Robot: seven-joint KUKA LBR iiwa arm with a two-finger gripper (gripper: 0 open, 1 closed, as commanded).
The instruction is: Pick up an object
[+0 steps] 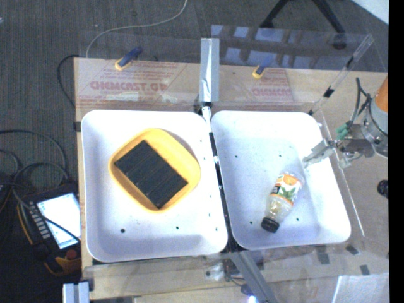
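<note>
On the table, the left bin (95,188) holds a yellow dish (184,149) with a dark ribbed slab (151,173) lying in it. The right bin (252,144) holds a small bottle (282,201) on its side near the lower right, its dark cap toward the front rim and its orange label up. At the right bin's far right rim sits the hand (315,155), above and apart from the bottle; whether it is spread or pressed together I cannot tell.
</note>
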